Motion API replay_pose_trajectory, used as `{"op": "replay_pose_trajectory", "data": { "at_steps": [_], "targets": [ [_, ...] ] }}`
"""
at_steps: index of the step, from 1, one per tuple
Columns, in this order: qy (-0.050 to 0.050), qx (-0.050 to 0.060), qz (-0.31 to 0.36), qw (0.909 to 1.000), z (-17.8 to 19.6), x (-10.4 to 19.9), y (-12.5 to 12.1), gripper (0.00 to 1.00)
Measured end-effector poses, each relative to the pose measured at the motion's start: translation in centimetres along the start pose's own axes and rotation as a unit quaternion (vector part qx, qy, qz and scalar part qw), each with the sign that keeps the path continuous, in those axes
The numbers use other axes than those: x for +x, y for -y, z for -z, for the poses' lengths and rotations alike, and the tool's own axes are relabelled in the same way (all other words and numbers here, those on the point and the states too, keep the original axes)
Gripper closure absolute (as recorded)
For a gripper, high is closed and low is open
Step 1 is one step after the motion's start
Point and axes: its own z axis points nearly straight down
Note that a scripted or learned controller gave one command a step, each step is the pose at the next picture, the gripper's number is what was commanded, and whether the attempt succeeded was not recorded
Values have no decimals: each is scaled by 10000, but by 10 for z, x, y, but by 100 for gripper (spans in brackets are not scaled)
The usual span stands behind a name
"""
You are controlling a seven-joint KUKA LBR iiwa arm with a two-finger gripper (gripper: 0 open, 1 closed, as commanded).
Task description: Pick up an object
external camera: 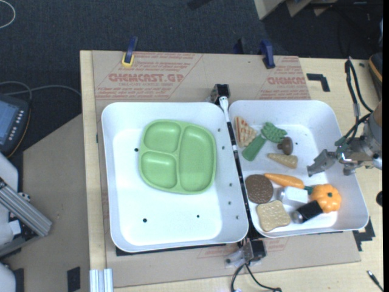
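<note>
Even, bright overhead light washes out the white bins; shadows are soft, the surrounding floor dim, detail slightly soft.

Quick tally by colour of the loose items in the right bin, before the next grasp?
Green: 1, a leafy vegetable
Orange: 2, a carrot and a pepper
Brown or tan: 5, a sandwich wedge, a small dark piece, a pale cone, a round patty, a bread slice
White: 1, a block
Black: 1, a cylinder
Total: 10

I read "CHEMCAST GP" in red on the cardboard sheet at upper left, repeated partly at upper right.
</note>
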Motion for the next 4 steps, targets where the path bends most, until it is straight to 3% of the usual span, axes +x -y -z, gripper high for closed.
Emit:
{"op": "replay_pose_trajectory", "data": {
  "at_steps": [1,2,3,4],
  "targets": [
    [17,-69,21,10000,7,0,-3,0],
    [-1,-30,21,10000,-54,5,4,0],
    [11,-66,19,10000,-96,5,3,0],
    [20,-146,34,9999,-109,5,-3,0]
  ]
}}
